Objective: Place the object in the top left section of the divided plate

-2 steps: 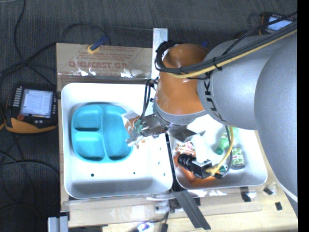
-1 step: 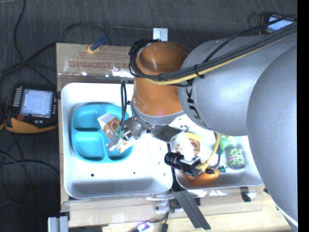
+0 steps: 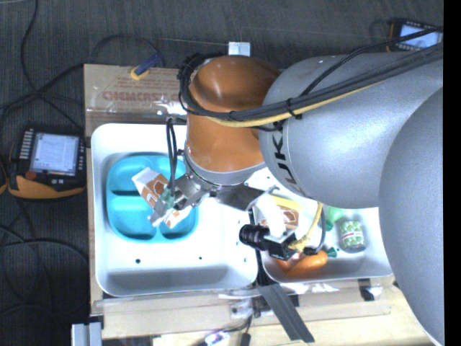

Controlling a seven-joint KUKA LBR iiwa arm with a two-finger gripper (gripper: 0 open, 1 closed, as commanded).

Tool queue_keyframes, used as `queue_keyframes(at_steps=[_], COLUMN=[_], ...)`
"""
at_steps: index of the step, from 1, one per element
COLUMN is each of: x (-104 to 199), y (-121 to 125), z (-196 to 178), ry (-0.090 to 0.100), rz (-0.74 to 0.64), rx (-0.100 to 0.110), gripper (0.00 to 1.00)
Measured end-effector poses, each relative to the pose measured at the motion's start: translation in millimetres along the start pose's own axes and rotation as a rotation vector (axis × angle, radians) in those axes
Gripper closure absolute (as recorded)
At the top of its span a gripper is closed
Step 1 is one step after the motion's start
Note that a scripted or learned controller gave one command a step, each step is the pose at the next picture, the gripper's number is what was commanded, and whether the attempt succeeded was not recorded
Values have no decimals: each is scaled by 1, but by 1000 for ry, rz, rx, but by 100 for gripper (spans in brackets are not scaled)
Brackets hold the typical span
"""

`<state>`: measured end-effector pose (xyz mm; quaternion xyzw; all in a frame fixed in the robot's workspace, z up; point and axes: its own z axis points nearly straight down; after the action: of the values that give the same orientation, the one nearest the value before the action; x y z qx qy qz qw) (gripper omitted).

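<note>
The big grey arm (image 3: 360, 121) with its orange band fills the right and centre of the frame and reaches down to the left bin (image 3: 115, 272) on the counter, where the blue divided plate (image 3: 126, 215) lies in the left-centre of the frame. The claw (image 3: 171, 202) hangs over the middle of the plate, and a flat white and brown packet (image 3: 153, 187) appears pinched between its fingers, probably so it can be dropped in a section. In the right bin (image 3: 374, 265), lower right, small things wait: a green object (image 3: 351, 233) and an orange one (image 3: 302, 264).

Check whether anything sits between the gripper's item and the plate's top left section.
Nothing visible does. The gripper is over the blue divided plate in the left bin, with a white-and-brown packet at its tip, lying over the plate's upper middle. The top left section looks bare.
</note>
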<state>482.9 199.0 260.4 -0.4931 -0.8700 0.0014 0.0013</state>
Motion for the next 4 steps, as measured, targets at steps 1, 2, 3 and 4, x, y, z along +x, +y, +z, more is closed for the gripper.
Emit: queue_keyframes(at_steps=[1,2,3,4], x=[20,5,30,12], y=[12,3,17,8], z=[72,163,84,16], ry=[0,1,-1,-2], rz=[28,-405,-69,-168], rx=[2,0,1,0], gripper=[100,100,100,100])
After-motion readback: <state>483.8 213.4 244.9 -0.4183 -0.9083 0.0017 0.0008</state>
